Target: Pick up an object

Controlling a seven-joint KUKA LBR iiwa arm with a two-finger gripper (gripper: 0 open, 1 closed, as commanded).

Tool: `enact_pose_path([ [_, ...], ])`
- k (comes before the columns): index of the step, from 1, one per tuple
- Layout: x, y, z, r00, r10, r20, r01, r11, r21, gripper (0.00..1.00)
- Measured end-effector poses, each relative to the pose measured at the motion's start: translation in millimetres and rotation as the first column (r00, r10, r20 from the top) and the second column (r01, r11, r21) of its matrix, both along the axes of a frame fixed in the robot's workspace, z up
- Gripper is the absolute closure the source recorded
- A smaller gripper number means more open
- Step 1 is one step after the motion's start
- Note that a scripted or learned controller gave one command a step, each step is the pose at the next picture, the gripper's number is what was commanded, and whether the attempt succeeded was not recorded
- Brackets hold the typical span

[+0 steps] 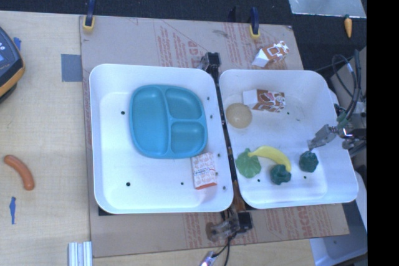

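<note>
Two white bins were seen side by side on the bench, and nothing in either had yet been lifted. The left bin [106, 134] held a blue tray [168, 120] with three compartments and, just beside the tray's lower right corner, a small packet [204, 171] lying flat. In the right bin [299, 87] a carton [264, 99] lay near the far wall, with a pale ball [238, 115] just beside it toward the dividing rims. Nearer the front wall, a lettuce piece [249, 164], a banana [272, 155] and a dark green piece [280, 175] were clustered together, the banana touching or nearly touching the other two. A second dark green piece [308, 161] lay a little apart to the right of them. The gripper [324, 136] was seen at the right edge of the right bin, just above and beside that second green piece; only a grey tip was made out among cables, and whether it was spread wide or closed could not be told. Nothing was seen held in it. The task was therefore judged to be at its approach stage: a target had apparently been neared, but the descent, the closing and the lift all remained to be done. The lone green piece was judged the likeliest pick, since it stood free of its neighbours. A second carton [270, 54] and a sausage [20, 172] lay outside the bins.
</note>
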State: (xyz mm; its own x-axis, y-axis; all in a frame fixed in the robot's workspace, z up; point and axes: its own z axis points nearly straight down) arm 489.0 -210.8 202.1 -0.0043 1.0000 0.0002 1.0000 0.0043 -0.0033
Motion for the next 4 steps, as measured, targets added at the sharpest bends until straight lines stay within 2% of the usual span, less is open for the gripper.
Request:
enact_pose_path([
  [1, 10, 16, -111, 1.0, 0.002, -0.001, -0.002, 1.0, 0.0, 0.0],
  [2, 65, 77, -51, 1.0, 0.0, 0.002, 0.0, 1.0, 0.001, 0.0],
  [3, 34, 12, -48, 1.0, -0.002, -0.001, 0.002, 1.0, 0.001, 0.0],
  [4, -2, 0, -111, 1.0, 0.001, -0.001, -0.001, 1.0, 0.0, 0.0],
])
